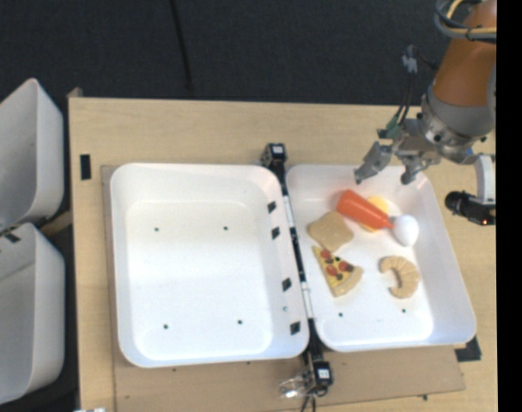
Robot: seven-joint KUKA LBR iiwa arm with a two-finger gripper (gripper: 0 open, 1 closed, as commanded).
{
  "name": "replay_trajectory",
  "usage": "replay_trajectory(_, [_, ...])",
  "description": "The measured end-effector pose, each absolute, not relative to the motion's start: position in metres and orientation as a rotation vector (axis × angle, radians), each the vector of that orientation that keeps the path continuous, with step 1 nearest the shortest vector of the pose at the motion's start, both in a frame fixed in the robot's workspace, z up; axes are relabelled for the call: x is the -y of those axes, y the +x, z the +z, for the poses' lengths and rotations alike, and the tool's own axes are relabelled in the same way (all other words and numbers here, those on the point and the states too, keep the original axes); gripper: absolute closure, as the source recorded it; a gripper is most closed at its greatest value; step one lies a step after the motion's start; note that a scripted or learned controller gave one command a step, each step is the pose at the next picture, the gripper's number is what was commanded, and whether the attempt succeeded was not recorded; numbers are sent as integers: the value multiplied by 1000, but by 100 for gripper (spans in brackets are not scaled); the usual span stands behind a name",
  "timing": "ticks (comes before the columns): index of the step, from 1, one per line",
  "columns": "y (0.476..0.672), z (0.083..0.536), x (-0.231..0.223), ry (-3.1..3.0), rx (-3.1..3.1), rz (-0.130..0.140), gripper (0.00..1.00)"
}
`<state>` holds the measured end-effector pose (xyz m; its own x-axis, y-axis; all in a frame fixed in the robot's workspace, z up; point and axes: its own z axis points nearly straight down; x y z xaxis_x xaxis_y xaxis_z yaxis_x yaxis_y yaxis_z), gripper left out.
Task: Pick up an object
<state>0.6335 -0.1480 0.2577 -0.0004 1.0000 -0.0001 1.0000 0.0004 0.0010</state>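
The right bin (433, 316) holds several toy foods: an orange carrot (361, 209), a yellow piece (380, 204) behind it, a white egg (405, 229), a tan bread slice (330, 230), a pizza slice (339, 271) and a croissant (402, 276). My gripper (387, 171) hangs over the bin's far edge, above and behind the carrot, with its two fingers spread open and nothing between them.
The left bin (124, 230) lies beside the right one, joined by a black-clipped seam (288, 239). White boxes (21, 161) stand off the bench at the left. A black fitting (467, 204) sits at the right edge.
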Motion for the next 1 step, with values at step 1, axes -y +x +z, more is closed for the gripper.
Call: replay_trajectory(1, [585,229,166,2226,-2220,-6,0])
